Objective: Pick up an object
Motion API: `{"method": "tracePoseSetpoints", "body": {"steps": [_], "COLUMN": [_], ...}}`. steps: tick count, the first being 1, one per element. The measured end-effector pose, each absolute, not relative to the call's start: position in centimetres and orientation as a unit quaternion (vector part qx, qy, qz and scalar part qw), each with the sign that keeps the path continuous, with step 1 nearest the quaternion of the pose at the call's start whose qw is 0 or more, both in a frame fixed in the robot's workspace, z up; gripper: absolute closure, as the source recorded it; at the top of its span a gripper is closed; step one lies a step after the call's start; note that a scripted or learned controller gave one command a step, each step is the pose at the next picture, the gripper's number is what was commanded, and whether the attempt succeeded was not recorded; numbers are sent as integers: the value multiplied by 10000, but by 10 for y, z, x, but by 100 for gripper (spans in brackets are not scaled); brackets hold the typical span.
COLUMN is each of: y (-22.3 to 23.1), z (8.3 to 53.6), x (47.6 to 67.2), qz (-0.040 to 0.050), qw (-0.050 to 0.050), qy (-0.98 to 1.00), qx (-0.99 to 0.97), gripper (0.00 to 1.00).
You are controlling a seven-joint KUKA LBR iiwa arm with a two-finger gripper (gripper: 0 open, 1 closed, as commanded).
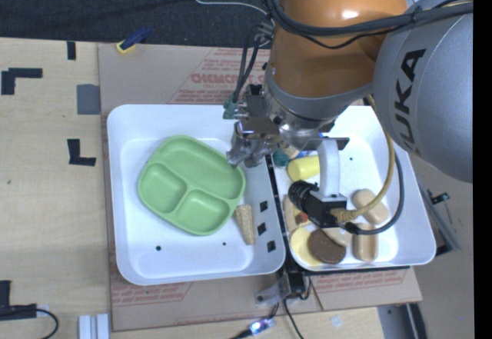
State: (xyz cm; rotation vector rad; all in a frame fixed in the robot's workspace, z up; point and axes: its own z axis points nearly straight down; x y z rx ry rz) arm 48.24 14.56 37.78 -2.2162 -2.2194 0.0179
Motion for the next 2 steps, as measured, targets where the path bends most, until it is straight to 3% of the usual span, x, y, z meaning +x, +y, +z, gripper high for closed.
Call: {"method": "tracePoseSetpoints", "body": {"steps": [1, 2], "y": [71, 69], "z": [270, 396], "x": [482, 485], "qz": [65, -50], "qw": [30, -36], "qy": [-7044, -7078], "qx": [-7098, -7064], "gripper": [100, 100]}}
